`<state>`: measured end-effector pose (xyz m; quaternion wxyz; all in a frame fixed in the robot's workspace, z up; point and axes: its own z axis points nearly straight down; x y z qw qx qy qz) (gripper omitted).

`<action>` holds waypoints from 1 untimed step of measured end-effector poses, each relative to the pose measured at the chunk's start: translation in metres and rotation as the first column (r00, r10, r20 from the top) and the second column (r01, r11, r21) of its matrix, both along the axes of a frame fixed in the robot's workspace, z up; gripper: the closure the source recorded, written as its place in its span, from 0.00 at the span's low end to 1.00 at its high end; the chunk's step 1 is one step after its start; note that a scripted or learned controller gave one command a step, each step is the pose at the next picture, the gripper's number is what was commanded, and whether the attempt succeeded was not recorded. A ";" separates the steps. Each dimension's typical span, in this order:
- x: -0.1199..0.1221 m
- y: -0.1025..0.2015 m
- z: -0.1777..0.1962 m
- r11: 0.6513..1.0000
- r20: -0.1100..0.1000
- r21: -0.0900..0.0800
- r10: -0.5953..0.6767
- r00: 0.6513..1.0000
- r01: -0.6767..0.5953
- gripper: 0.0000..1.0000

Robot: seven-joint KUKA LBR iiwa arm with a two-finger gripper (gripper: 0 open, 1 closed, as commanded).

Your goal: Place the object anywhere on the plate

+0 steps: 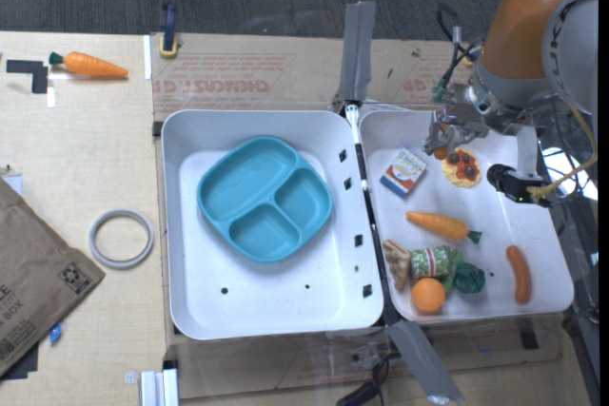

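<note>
Your gripper point(445, 140) hovers right of the blue plate point(265, 198), beside a pizza toy point(462, 166); finger state unclear.

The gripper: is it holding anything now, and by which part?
Cannot be told: the gripper hovers beside the pizza toy, its tips too small to read.

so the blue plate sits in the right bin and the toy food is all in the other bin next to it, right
Not quite. The camera view shows the blue plate in the left bin, not the right one. The toy food, such as the carrot, the orange and the sausage, lies in the right bin next to it.
</note>
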<state>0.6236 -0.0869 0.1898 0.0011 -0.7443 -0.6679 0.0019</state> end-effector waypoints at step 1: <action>-0.044 0.101 0.000 0.981 0.000 0.001 0.192 0.981 -0.192 1.00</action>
